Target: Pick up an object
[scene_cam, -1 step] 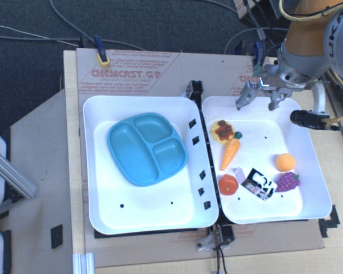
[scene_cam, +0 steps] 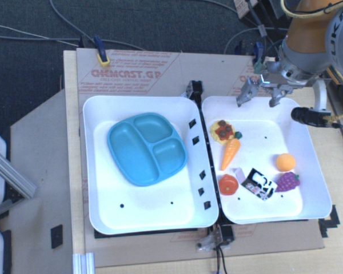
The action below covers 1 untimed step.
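My gripper [scene_cam: 258, 98] hangs over the far edge of the right bin [scene_cam: 308, 210], open, with nothing between its fingers. Below it in that bin lie a small pizza toy [scene_cam: 223, 130] and an orange carrot [scene_cam: 230, 152], both toward the bin's left side. Nearer the front sit a red tomato [scene_cam: 228, 184], a black-and-white block [scene_cam: 258, 184], an orange fruit [scene_cam: 285, 162] and a purple grape bunch [scene_cam: 287, 181]. All of these rest on the bin floor, well apart from the gripper.
The left bin [scene_cam: 97, 204] holds a blue divided plate [scene_cam: 147, 148]. A black divider with clips [scene_cam: 201, 153] runs between the bins. A cardboard sheet [scene_cam: 126, 70] lies behind them, with cables on the dark floor beyond.
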{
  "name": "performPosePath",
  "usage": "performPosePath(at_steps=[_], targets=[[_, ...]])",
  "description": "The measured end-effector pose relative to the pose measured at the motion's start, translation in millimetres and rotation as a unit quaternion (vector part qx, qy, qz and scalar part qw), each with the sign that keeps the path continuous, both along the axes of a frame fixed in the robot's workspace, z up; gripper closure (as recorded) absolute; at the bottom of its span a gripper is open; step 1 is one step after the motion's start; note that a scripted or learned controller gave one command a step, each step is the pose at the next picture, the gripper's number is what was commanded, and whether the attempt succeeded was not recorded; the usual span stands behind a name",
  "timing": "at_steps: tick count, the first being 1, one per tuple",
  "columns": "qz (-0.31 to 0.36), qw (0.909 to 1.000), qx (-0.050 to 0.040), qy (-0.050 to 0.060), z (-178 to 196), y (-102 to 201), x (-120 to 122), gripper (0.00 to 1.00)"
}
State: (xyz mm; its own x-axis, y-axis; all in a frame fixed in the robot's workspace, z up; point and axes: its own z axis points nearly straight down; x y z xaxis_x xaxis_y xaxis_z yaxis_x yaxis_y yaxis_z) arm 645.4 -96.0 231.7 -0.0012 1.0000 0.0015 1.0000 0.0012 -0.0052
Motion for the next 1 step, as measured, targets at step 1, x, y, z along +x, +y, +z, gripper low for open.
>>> performPosePath(at_steps=[1], targets=[[0.0, 1.0, 0.0002, 0.003, -46.7, 3.1, -5.7, 0.0]])
